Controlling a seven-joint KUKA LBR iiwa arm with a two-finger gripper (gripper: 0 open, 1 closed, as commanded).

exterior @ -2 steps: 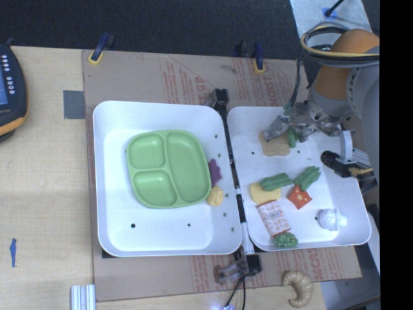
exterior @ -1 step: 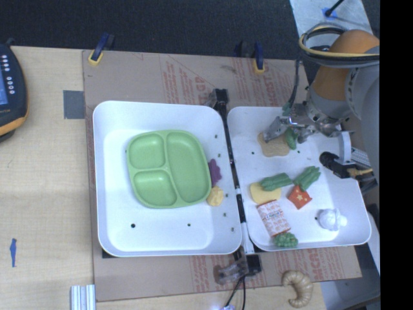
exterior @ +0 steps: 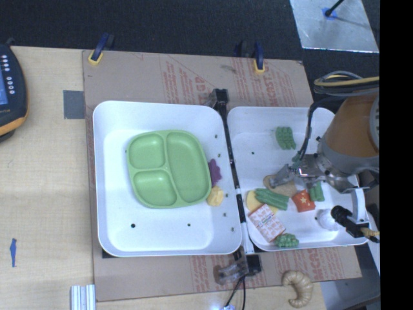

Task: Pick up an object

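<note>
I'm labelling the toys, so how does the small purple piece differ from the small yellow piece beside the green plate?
The small purple piece is darker and narrower; the small yellow piece is pale and rounder. The purple one lies farther up the view, the yellow one nearer the lower edge. Both lie in the left white bin, against the green divided plate.

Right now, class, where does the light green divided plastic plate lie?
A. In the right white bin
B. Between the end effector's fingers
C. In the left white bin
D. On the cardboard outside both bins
C: the light green divided plastic plate lies flat inside the left white bin, with a small purple piece and a yellow piece at the plate's right edge.
</note>
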